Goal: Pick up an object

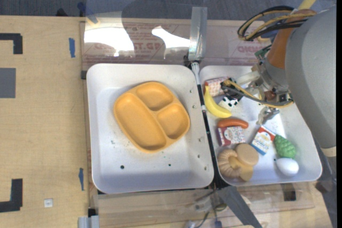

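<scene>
nothing lifted yet, as far as i can judge; the pick is all still to do. gripper (265,94) sits low over the right bin (307,136), far end, above the banana (215,105); can't tell its state, wiring hides it. likely targets near the banana: smooth curved yellow banana itself, glossy red sausage (233,123) just below it, flat printed packets, white egg (287,166) at the near corner. orange moulded divided plate (151,116) left of the banana, in the other bin.
</scene>
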`<state>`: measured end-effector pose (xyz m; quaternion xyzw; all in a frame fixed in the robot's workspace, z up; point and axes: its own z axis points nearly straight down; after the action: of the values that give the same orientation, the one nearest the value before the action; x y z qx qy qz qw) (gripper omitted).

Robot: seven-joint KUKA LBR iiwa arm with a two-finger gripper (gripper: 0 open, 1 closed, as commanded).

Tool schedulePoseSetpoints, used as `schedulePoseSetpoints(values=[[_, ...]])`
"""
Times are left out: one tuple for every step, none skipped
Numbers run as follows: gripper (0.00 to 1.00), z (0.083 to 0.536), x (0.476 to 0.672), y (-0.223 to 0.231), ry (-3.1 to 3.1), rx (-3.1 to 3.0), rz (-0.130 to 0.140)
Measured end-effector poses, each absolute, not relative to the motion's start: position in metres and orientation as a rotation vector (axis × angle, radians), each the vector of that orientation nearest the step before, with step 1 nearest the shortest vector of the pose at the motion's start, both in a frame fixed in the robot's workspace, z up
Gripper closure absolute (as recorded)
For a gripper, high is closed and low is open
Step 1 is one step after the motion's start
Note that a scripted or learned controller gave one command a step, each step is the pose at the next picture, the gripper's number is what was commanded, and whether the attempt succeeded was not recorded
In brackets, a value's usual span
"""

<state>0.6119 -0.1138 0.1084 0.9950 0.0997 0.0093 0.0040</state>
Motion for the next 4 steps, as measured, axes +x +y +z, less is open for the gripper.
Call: schedulePoseSetpoints(values=[[0.0, 0.099, 0.483, -0.114, 0.37, 3.118, 0.018], [0.0, 0.187, 0.511, -0.088, 0.367, 3.122, 0.007], [0.0, 0.184, 0.582, -0.067, 0.329, 3.127, -0.004], [0.0, 0.092, 0.487, -0.101, 0.315, 3.127, 0.003]])
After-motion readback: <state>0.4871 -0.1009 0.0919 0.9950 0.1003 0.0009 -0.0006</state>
